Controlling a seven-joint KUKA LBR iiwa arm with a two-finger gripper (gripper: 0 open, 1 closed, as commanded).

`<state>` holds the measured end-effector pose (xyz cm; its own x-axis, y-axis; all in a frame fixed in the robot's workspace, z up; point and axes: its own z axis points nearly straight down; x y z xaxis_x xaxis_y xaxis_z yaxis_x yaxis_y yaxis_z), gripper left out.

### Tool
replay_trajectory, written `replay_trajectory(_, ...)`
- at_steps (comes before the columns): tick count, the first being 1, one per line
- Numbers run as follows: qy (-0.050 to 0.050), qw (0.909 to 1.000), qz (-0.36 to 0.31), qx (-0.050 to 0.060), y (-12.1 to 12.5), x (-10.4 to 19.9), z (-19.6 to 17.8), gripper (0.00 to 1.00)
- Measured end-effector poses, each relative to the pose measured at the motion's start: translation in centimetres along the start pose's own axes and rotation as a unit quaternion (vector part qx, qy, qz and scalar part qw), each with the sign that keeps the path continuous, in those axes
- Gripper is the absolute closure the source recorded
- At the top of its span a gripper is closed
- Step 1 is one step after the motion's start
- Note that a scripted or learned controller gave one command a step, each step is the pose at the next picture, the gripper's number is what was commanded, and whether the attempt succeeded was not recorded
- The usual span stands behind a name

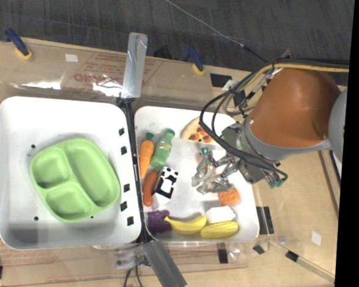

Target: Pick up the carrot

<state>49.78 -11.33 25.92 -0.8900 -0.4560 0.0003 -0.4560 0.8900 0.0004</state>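
Yellow banana (186,224) lies at 6 o'clock; long orange carrot (145,156) at 9 o'clock remains ungrasped; metal end effector (210,180) hovers centrally, fingers parted, empty.

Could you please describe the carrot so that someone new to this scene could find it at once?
Look in the right-hand shallow white bin, along its left wall. The long orange tapered carrot lies there lengthwise, beside the green plastic bottle and above a shorter orange piece. It is the longer orange one, with its broad end toward the bin's far rim.
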Motion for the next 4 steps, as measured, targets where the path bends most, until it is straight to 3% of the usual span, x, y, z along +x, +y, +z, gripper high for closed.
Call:
replay_trajectory(1, 0.001, 0.9975, -0.070, -0.001, -2.5, -0.1, 4.7, 1.00)
replay_trajectory(2, -0.001, 0.9898, -0.143, 0.002, -8.4, 1.1, -0.4, 1.00)
replay_trajectory(3, -0.001, 0.9869, -0.161, 0.001, -15.2, -8.7, -1.9, 1.00)
replay_trajectory(4, 0.001, 0.9558, -0.294, -0.004, -13.8, -6.4, 12.2, 1.00)
